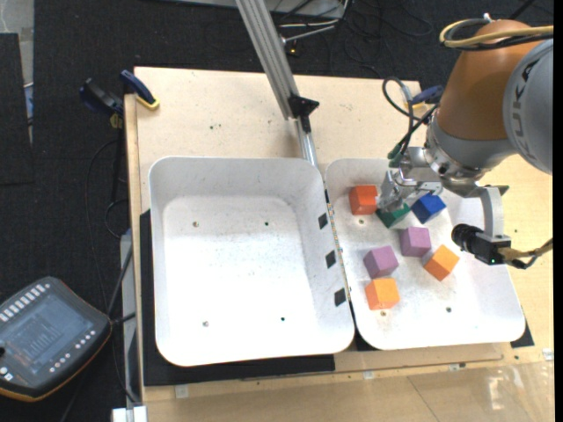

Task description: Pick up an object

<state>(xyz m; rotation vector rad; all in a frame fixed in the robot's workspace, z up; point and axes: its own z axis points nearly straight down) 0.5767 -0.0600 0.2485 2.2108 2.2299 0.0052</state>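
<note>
Under me is a pale wooden bench (229,112) with two shallow white bins side by side, and dark floor around it. My gripper (394,202) hangs low over the right bin (493,323), near its far wall, and its tip is down at a green block (395,214); how far it is open I cannot tell, and I cannot see if the block is really between its tips or only touching them. This green block is small and dark green, partly hidden under my gripper. Just to one side of my gripper lies an orange-red block (362,200), and just to the other side a blue block (428,207). Nearer to the camera from my gripper are two purple blocks (415,240) (381,260) and two orange blocks (441,263) (382,294), all apart from each other. Beyond the orange-red block, well apart from my gripper, is the left bin (176,183).
</note>
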